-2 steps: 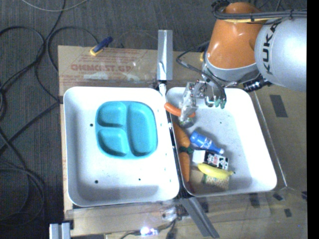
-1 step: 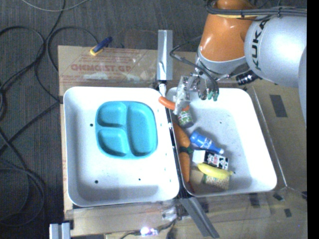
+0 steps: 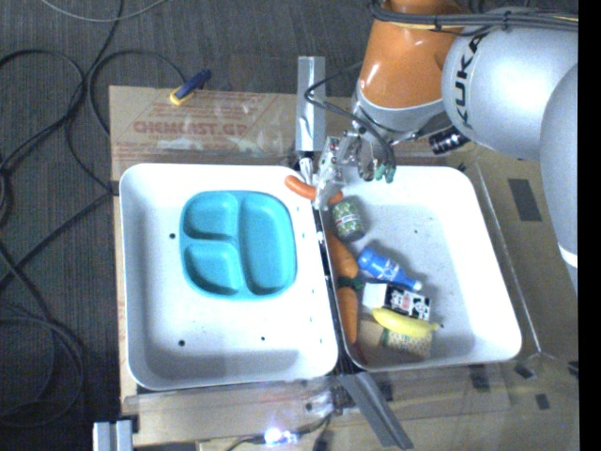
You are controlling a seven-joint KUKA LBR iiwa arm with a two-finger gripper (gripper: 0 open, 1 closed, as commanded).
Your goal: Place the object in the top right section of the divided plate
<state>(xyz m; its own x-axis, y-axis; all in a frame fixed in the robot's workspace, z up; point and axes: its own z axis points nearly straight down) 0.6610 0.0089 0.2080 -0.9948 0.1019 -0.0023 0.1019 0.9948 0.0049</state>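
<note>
The blue divided plate (image 3: 239, 242) lies in the left white bin (image 3: 150, 327), with two small sections on its left and one long section on its right. My gripper (image 3: 322, 188) hangs over the wall between the two bins, at their far end. A small orange sausage-shaped piece (image 3: 300, 188) sticks out leftward from between the fingertips, and the gripper is shut on its right end. The piece hovers just past the plate's top right corner, above the left bin's far right corner.
The right bin (image 3: 470, 252) holds a green can (image 3: 347, 218) just below the gripper, two carrots (image 3: 344, 263) along its left wall, a blue bottle (image 3: 386, 268), a small printed box (image 3: 409, 303) and a banana (image 3: 406, 323). Cardboard (image 3: 188, 125) lies behind the left bin.
</note>
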